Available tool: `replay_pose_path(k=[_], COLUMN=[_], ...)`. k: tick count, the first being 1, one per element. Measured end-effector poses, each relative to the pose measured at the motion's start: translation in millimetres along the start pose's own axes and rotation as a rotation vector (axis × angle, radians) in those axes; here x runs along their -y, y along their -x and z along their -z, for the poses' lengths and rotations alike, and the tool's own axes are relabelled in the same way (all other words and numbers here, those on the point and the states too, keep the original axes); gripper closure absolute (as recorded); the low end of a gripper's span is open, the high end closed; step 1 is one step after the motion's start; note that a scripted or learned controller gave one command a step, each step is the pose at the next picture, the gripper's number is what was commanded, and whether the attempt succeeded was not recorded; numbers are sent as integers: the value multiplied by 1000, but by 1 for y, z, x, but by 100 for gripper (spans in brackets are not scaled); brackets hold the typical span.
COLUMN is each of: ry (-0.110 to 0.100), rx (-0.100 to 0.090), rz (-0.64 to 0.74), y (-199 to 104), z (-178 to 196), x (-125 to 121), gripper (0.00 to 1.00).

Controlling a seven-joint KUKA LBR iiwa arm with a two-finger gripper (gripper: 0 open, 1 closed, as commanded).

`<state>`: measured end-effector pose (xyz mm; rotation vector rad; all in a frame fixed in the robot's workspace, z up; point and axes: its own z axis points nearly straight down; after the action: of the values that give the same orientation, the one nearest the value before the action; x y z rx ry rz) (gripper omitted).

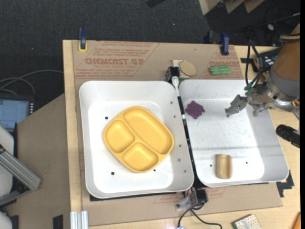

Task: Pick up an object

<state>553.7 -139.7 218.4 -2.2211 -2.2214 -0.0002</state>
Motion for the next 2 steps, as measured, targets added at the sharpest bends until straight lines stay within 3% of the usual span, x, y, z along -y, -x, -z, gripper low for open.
replay_pose_path(k=[1,2], ry=[-11,7], rx=[-4,1], rz=[2,4], y=[-24,-35], z=[-132,-133], x=[-26,-104], gripper=[0,0])
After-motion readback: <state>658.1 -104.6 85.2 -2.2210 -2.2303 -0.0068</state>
